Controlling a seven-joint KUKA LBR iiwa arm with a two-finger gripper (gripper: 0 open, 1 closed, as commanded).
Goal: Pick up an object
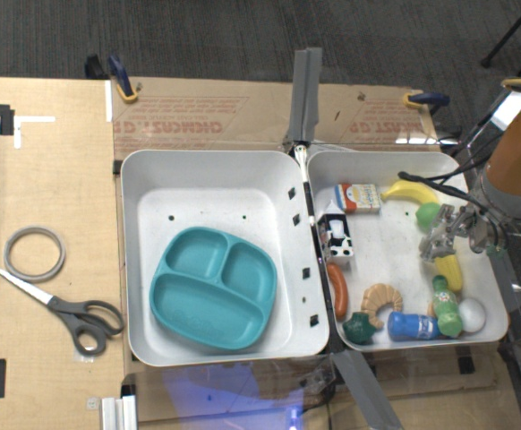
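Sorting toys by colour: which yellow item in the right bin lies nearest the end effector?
The short yellow piece just below the end effector; the banana lies farther up.

The bench bears two white bins, scissors, a tape roll and cardboard.

Two white bins, one teal plate, perhaps eleven small items, one pair of scissors.
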